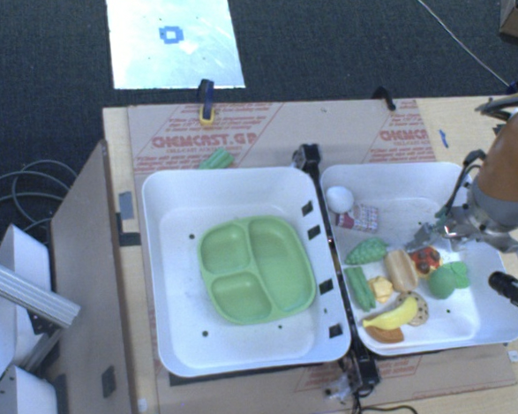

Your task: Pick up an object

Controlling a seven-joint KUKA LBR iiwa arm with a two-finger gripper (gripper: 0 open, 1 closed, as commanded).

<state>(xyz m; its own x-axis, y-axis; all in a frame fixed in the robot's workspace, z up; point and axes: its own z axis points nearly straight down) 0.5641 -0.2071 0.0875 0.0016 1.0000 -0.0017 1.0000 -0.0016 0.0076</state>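
In the right bin (497, 322), a yellow banana (395, 316) lies at six o'clock, nearest the camera. Above it toward the centre sit a tan bun (400, 270), a green cucumber (359, 286) at its nine o'clock and a green lump (447, 279) at its three o'clock. The gripper (431, 234) hangs over a small red piece (426, 259) at the bun's two o'clock; open or closed cannot be told. A white ball (339, 198) rests at eleven o'clock. The left bin (169, 252) holds a green divided plate (256, 269)
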